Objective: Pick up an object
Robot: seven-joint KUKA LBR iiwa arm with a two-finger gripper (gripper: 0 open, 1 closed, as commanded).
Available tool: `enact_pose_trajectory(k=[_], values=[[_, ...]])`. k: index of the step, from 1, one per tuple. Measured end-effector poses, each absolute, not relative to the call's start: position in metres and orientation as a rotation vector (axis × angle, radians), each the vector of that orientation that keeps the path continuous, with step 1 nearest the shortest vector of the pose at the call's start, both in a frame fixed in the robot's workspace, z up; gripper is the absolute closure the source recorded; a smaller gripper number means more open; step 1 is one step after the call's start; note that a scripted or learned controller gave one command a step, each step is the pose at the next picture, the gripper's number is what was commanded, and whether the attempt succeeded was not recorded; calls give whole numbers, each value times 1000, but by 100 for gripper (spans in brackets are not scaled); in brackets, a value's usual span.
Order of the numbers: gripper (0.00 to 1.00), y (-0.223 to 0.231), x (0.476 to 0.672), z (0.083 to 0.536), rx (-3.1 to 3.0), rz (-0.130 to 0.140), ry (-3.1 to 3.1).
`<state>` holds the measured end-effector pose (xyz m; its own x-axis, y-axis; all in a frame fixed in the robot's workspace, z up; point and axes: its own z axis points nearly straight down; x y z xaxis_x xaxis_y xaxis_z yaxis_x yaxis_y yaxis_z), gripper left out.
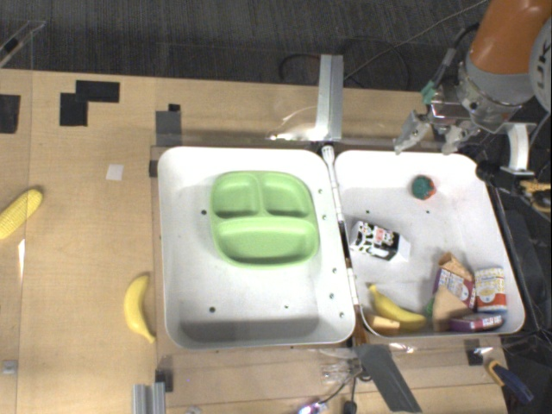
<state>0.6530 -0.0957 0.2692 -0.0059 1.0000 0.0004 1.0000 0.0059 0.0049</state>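
Observation:
My gripper hangs over the far rim of the right bin, its two fingers spread apart with nothing between them, so it is open. A small green ball-like object lies just below it inside the bin. Further toward the front lie a black-and-white carton, a yellow banana, a brown wedge-shaped pack, a red-and-white can and a purple item.
The left bin holds a green divided plate. Outside the bins, on the wooden bench, lie a second banana and a yellow corn cob. A metal post stands behind the divide between the bins.

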Motion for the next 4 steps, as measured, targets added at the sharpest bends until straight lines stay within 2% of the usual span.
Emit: enact_pose_trajectory(k=[1, 2, 3, 4], values=[[0, -120, 585, 196, 2373, 5, 2055], [0, -137, 596, 172, 2409, 7, 2012], [0, -162, 492, 92, 2400, 8, 2017], [100, -160, 496, 104, 2393, 22, 2017]])
